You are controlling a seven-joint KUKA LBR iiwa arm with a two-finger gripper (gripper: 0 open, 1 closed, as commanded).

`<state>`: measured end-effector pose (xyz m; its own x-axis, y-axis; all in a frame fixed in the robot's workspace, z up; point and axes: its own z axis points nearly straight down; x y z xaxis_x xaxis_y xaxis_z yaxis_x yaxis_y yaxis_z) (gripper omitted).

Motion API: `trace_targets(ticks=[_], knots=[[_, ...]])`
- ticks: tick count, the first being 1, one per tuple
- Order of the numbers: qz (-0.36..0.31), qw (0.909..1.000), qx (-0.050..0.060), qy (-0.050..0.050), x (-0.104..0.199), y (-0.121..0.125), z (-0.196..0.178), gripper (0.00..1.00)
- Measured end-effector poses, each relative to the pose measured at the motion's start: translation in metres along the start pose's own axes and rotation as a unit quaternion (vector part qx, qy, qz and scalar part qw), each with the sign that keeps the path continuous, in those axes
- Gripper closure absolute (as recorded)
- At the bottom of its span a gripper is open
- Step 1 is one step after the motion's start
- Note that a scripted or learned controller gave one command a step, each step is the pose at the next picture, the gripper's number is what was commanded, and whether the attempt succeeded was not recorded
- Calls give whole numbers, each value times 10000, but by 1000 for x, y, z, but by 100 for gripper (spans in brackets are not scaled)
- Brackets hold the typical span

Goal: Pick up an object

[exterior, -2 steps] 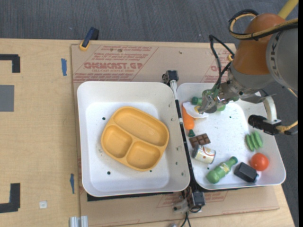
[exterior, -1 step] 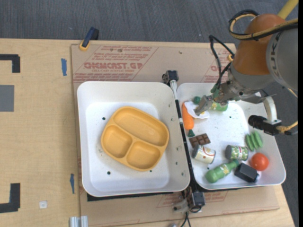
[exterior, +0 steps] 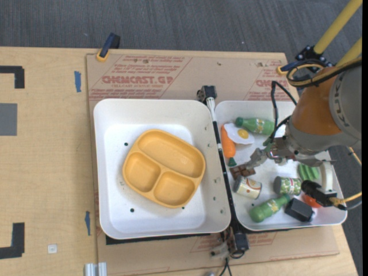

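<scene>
My gripper [exterior: 260, 157] hangs low over the middle of the right bin [exterior: 336, 217], reaching in from the right under the orange-banded wrist. Its tip is just above a small brown object [exterior: 244, 170] and close to a white printed cup [exterior: 248, 187] lying on its side. An orange carrot [exterior: 228, 146] and a fried-egg toy [exterior: 239, 134] lie to its upper left. A green bottle [exterior: 255, 125] rests at the bin's far end. I see nothing clearly held.
Near the front of the right bin lie another green bottle [exterior: 267, 210], a grey-green can [exterior: 287, 184], a black block [exterior: 299, 210] and green pieces [exterior: 309, 172]. The left bin [exterior: 109, 154] holds a yellow divided plate [exterior: 164, 168].
</scene>
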<state>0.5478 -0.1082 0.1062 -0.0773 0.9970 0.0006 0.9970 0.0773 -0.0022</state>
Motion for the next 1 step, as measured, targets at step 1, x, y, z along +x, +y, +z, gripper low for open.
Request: trace_targets(ticks=[1], knots=[[-279, 9995, 160, 40, -18, 96, 24, 0]])
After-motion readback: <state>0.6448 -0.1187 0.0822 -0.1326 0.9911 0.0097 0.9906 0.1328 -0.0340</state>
